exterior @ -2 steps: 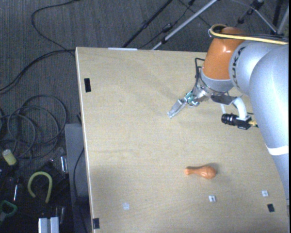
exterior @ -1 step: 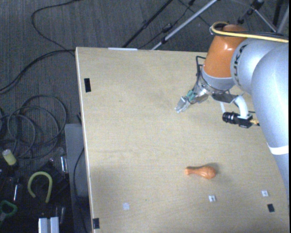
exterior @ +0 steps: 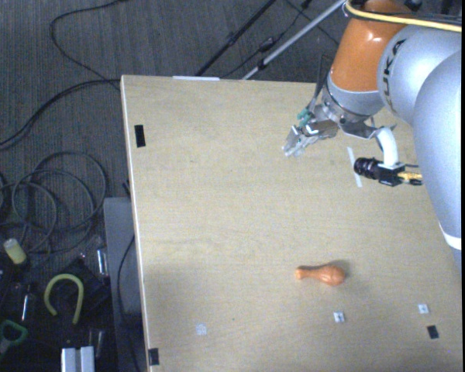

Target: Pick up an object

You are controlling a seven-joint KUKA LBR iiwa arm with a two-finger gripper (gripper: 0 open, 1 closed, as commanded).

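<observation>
A small orange gourd-shaped object [exterior: 322,274] lies on its side on the tan bench top [exterior: 217,208], towards the lower right, with its narrow end pointing left. My gripper [exterior: 297,143] hangs over the upper right part of the bench, well above and slightly left of the orange object, far from it. The grey arm with its orange band [exterior: 364,49] reaches in from the upper right. I see nothing held at the gripper's tip.
A black cylindrical part with a yellow tip [exterior: 384,171] and a white strip [exterior: 355,165] sit by the wrist. Small black and white markers [exterior: 339,316] dot the bench. Cables and tools [exterior: 54,208] lie on the floor to the left.
</observation>
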